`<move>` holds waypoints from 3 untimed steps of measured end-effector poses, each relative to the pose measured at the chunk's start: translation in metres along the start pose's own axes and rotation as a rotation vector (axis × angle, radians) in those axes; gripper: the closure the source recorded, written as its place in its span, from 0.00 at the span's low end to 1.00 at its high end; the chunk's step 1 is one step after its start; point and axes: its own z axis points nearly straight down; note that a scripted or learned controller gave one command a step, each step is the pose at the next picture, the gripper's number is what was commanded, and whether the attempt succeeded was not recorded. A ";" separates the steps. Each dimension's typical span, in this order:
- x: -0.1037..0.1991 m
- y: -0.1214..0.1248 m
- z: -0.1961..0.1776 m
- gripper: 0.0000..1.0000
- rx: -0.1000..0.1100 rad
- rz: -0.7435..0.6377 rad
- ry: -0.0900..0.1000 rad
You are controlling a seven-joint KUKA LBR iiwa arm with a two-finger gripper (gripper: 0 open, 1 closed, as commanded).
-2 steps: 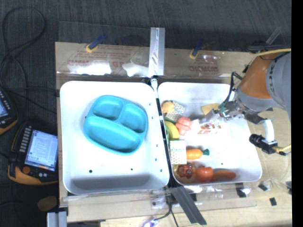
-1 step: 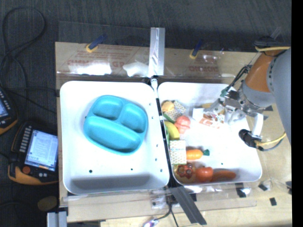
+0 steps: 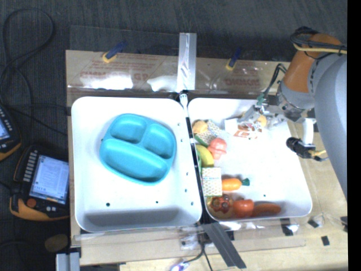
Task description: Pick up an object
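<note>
Several small toy foods are lying along the left wall of the right bin (image 3: 293,168), in the middle right of the frame: a tan roll (image 3: 199,127) at the top, a pink piece (image 3: 218,146) below it, a banana (image 3: 204,155) just beside that, then a carrot (image 3: 232,182), and a red sausage (image 3: 255,209) with a dark fruit (image 3: 220,204) along the near wall. Apart from that column, a small white packet with red print (image 3: 243,130) is lying toward the upper middle of the same bin, and this is the piece nearest the gripper (image 3: 261,116), so it is probably the one being gone for. The gripper is hanging low over the bin's upper right part, just beside or touching the packet's upper edge; it is too small and cluttered here to judge which, and nothing is showing between its fingers. Whether those fingers are apart or together cannot be told from this angle. The step in hand looks like the approach or descent before a grasp, with no object lifted yet. The next move is calling for the gripper to settle squarely over the packet, close on it and rise; a flat, thin packet may be slipping out or staying on the floor of the bin. Further out, the left bin (image 3: 84,151) is holding a blue divided tray (image 3: 138,147), and the arm (image 3: 338,112) is reaching in from the right edge of the frame.
</note>
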 end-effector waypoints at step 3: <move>0.053 -0.026 -0.018 1.00 -0.024 0.385 0.011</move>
